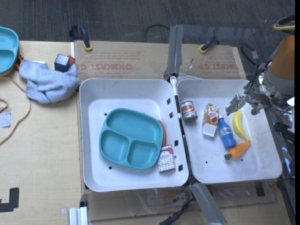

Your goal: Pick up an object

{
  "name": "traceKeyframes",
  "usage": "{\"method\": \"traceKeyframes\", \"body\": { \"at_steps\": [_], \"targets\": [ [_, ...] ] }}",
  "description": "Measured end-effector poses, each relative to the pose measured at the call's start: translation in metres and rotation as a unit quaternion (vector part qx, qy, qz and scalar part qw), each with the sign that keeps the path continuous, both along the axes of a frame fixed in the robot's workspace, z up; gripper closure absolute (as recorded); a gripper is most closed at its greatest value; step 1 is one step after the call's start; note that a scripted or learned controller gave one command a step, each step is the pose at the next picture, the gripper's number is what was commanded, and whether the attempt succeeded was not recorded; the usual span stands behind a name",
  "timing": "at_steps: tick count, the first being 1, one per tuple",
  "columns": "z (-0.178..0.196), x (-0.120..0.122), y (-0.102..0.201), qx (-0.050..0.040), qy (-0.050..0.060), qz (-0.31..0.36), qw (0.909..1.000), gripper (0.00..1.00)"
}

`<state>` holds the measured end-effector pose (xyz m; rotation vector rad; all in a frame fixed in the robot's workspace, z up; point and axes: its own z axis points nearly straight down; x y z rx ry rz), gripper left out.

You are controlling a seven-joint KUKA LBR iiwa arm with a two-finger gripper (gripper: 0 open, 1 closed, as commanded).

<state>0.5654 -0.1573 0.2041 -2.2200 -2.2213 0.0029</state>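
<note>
The right bin (pixel 262 170) holds a small brown can (pixel 189 110), a white and orange carton (pixel 211 119), a blue bottle (pixel 227 134), a yellow banana (pixel 240 125) and an orange carrot (pixel 238 149). My gripper (pixel 243 108) hangs over that bin's upper right part, just above the top of the banana. Its fingers stand open with nothing between them. In the left bin (pixel 93 107) lie a teal divided plate (pixel 131 138) and a small red and white box (pixel 166 160) at the plate's lower right corner.
A grey cloth (pixel 49 82) and a blue cube (pixel 61 62) lie on the bench left of the bins. A teal dish (pixel 6 48) sits at the far left edge. Clamps (pixel 83 37) grip the back of the bench. A metal divider (pixel 174 55) runs between the bins.
</note>
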Motion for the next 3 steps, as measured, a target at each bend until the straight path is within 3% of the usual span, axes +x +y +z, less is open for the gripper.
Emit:
{"method": "traceKeyframes", "body": {
  "at_steps": [1, 2, 3],
  "targets": [
    [-0.112, 0.004, -0.026, -0.0003, -0.001, -0.046, 0.9989, 0.0],
    [-0.103, 0.003, -0.028, -0.0002, -0.001, -0.049, 0.9988, 1.0],
    [-0.026, 0.008, -0.017, -0.0005, 0.0, -0.056, 0.9984, 1.0]
  ]
}}
